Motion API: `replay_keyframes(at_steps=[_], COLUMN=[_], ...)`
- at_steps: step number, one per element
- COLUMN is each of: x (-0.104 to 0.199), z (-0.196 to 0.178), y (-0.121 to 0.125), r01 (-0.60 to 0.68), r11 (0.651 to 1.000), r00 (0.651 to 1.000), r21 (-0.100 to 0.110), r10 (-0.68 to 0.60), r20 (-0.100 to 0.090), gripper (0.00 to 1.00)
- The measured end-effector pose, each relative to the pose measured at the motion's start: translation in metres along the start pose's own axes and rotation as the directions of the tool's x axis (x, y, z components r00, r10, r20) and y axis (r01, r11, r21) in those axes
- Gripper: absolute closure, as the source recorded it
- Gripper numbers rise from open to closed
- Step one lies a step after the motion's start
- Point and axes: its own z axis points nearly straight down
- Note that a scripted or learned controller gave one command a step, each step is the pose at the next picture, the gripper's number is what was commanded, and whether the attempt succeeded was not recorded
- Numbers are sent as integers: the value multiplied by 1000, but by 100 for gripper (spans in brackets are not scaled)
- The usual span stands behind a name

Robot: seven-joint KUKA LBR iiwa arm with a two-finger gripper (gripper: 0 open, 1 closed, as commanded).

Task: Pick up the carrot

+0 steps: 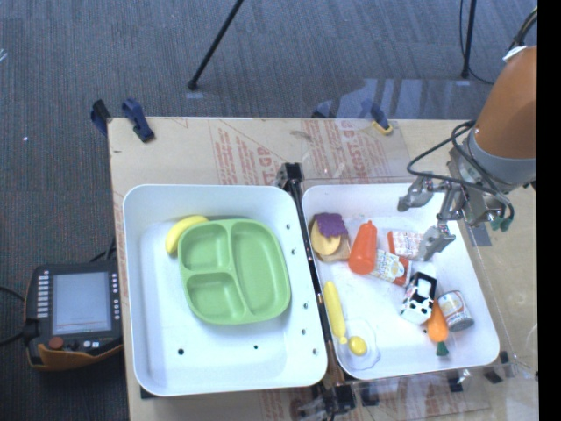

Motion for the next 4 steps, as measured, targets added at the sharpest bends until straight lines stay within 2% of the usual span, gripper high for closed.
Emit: replay_keyframes(at_steps=[1, 2, 3, 4], x=[78, 106, 104, 104], z=[119, 160, 151, 151], y=[-8, -46, -43, -43], r01=[106, 33, 39, 40], r11=[994, 999, 999, 999], r00=[994, 999, 999, 999], r21=[-6, -1, -2, -3], r10=[-106, -33, -39, -40], r20=[-14, -1, 1, 0], gripper=[0, 0, 100, 0])
